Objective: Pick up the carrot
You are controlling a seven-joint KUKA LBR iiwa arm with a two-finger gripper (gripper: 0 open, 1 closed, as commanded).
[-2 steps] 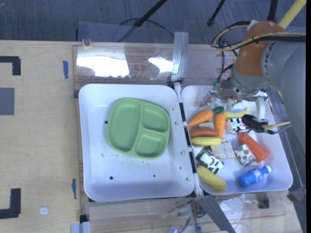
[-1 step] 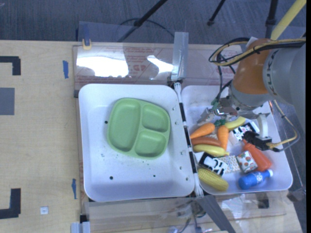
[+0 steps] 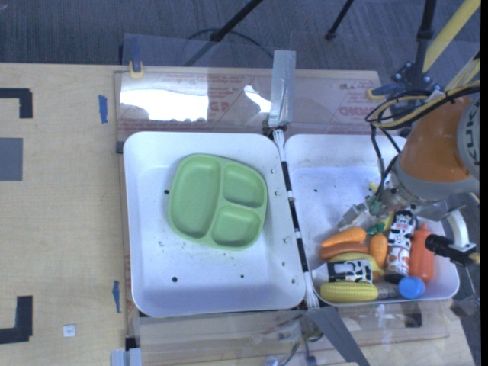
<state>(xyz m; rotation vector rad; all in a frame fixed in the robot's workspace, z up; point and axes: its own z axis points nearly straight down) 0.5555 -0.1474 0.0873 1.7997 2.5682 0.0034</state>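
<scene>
The tool [image 3: 371, 213] is lowered into the right bin [image 3: 328, 166] just above the carrot [image 3: 345, 241], which lies among crowded toy food, but its opening cannot be told.

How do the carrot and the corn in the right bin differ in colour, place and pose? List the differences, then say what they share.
The carrot is orange; the corn is yellow. The carrot lies further back in the bin, near the gripper; the corn lies against the front rim. The carrot lies at a slight slant; the corn lies level along the rim. Both are long toy foods lying in the right bin.
</scene>
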